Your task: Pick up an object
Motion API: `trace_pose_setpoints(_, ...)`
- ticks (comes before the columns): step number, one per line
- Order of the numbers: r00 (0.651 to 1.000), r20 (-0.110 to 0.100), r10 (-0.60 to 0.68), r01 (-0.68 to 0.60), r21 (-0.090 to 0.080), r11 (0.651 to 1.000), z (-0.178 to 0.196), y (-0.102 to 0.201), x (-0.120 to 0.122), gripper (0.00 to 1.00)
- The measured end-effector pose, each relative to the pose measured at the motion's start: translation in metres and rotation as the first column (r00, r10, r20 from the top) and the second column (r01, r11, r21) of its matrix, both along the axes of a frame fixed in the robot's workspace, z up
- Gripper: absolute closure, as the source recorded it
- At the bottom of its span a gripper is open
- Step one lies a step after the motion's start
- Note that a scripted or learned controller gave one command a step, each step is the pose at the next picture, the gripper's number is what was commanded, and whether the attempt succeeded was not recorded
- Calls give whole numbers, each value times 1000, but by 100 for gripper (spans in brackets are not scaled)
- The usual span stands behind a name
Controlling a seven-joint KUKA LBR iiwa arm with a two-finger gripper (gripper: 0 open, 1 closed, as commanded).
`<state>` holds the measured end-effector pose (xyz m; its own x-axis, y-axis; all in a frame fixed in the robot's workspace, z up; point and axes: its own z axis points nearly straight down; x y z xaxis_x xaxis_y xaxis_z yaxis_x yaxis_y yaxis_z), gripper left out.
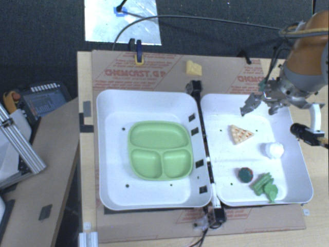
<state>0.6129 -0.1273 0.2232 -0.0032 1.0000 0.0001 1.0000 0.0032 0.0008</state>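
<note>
Green tray left bin | pizza slice, white ball right bin

robotics lab, taped bench, loose cables, handheld controller

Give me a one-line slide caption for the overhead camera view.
End effector above the right white bin holding a triangular pizza-slice toy, white egg, dark green ball and green vegetable toy.

The pincer hangs over the right bin's far edge. A pizza slice, white ball, dark ball and green toy lie there. A green plate sits in the left bin.
</note>
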Motion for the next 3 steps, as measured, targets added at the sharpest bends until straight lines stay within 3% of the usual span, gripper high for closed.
trace_pose_setpoints(2,1000,-3,-2,2,0,1000,-112,-15,-7,0)
trace_pose_setpoints(3,1000,-1,-2,2,0,1000,-140,-15,-7,0)
